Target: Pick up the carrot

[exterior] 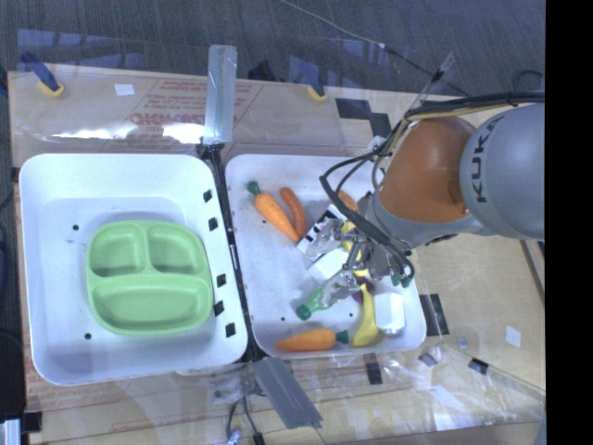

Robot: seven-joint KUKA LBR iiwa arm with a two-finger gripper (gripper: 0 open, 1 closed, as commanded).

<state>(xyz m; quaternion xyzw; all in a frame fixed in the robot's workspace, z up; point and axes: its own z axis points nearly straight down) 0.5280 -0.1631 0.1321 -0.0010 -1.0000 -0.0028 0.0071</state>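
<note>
Three orange carrot-like pieces lie in the right bin (269, 276). One carrot (273, 213) with a green top rests at the upper left, with a slimmer orange piece (294, 208) beside it. Another carrot (307, 341) lies along the bin's front wall. My gripper (335, 274) hangs low over the middle of the right bin, to the right of and below the upper carrots and above the front one. No carrot shows in it. The grey arm with its orange band (422, 179) covers the bin's right side.
A green object (315, 302) lies just under the gripper. A yellow banana (368, 320) and a white object (390, 311) sit at the bin's front right. The left bin (46, 193) holds a green divided plate (148, 276). Cables loop around the wrist.
</note>
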